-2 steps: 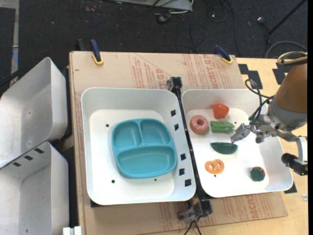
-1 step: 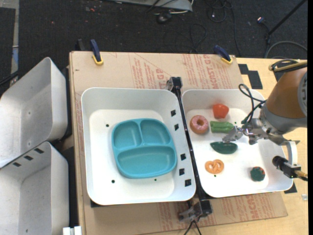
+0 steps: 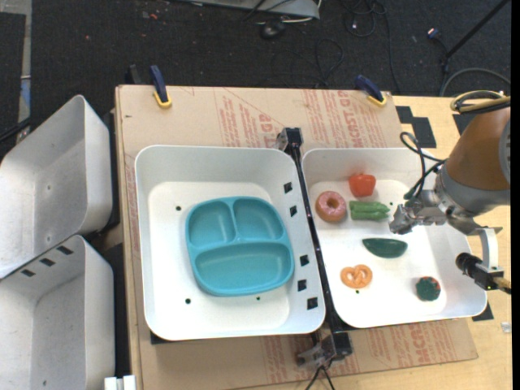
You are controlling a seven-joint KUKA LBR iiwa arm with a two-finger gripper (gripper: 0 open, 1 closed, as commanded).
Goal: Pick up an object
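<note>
White bins sit side by side on the cardboard-covered surface [image 3: 211, 116]: the left bin [image 3: 154, 185] holds a blue divided tray [image 3: 240, 246], the right bin [image 3: 455, 299] small toy foods. The gripper [image 3: 404, 220] hovers low in the right bin, holding nothing. The nearest candidate, a dark green piece [image 3: 385, 247], lies just below-left, long axis crosswise. Red lettering on the cardboard is unreadable.

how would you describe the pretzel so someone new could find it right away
Start at the right bin, the one the arm reaches into. The pretzel lies on its floor toward the near edge, close to the divider, below the pink doughnut. It is the one orange, knotted piece with holes through it; the doughnut is a plain pink ring.
</note>
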